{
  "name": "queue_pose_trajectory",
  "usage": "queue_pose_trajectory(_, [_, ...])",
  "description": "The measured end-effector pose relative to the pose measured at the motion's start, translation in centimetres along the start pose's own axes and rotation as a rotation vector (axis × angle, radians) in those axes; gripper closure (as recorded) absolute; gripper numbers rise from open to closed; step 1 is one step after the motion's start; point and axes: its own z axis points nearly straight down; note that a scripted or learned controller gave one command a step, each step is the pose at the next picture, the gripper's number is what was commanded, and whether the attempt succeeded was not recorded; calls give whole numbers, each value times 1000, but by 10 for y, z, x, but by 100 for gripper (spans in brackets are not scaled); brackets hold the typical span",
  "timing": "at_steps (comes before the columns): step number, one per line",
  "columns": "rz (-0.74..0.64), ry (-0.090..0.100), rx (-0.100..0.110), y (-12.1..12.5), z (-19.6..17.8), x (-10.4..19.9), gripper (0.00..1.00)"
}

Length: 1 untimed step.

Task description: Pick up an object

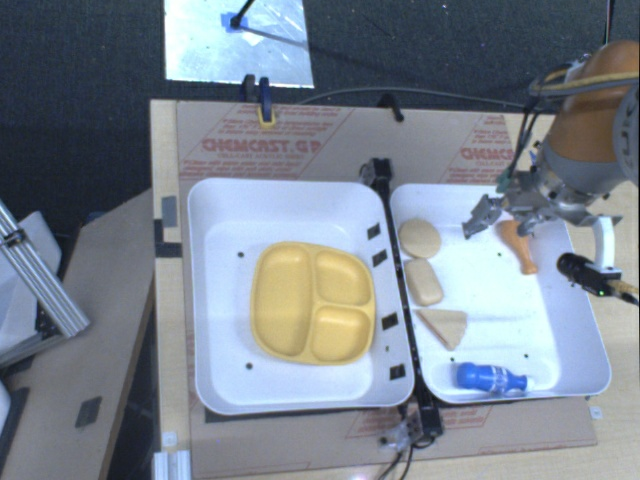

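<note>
hand (505, 218) – open, empty, above right bin (575, 338) | target – orange carrot (519, 247) just beside it | likely light, stiff, slick – grip mid-length across its narrow width

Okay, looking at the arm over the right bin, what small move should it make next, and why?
Probably lower straight down toward the carrot. The gripper hovers over the back of the right bin, with the orange carrot lying just beneath and beside it, and nothing is seen between the jaws. The carrot lies apart from the bread pieces and the blue bottle, so it looks the nearest target.
</note>
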Motion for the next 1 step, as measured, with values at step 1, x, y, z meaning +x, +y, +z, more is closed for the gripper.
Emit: queue_pose_trajectory(1, [-2, -2, -12, 3, -7, 0, 0])
